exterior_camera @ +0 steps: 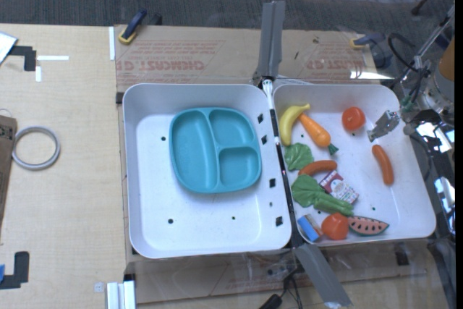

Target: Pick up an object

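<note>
Far left of the jaws, the left bin (141, 177) holds a teal plate (215, 149). The right bin (412, 177) holds a banana (290, 121), carrot (315, 131), tomato (353, 118) and, just below the gripper (382, 125), a sausage (383, 164). Whether the jaws are spread, I cannot tell.

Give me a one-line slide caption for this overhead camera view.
Arm's tool poised over the right bin of toy food, near a tomato and sausage; teal divided plate sits in the left bin.

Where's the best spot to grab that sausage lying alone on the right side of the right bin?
Probably the middle of the sausage, coming straight down, with the tool closing across its narrow width. It lies flat, nearly lengthwise up the bin, with bare floor on both sides.
</note>
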{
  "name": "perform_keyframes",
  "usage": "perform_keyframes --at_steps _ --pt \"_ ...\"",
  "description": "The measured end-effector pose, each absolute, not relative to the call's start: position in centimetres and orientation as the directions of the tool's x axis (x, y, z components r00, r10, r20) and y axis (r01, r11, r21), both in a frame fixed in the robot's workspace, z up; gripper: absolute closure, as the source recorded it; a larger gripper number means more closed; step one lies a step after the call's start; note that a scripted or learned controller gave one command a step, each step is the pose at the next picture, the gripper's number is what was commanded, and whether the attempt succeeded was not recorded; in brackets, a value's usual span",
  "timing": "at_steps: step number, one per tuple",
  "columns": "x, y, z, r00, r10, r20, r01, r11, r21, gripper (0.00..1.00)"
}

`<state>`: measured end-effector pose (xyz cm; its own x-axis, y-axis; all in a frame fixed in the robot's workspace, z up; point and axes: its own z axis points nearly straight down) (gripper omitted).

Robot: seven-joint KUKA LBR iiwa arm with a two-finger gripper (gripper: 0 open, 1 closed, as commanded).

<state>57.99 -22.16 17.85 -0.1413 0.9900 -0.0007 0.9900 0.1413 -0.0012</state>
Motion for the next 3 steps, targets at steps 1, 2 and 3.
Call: perform_keyframes --at_steps 1,2,3 --pt "56.7 -21.4 9.1 -0.12 0.993 0.01 0.993 0.12 0.0 0.0" --pt "56.8 -21.6 10.1 -0.118 0.993 0.004 0.993 0.118 0.002 1.0" --pt "58.9 -13.9 23.2 -0.166 0.986 -0.001 0.986 0.166 0.0 1.0"
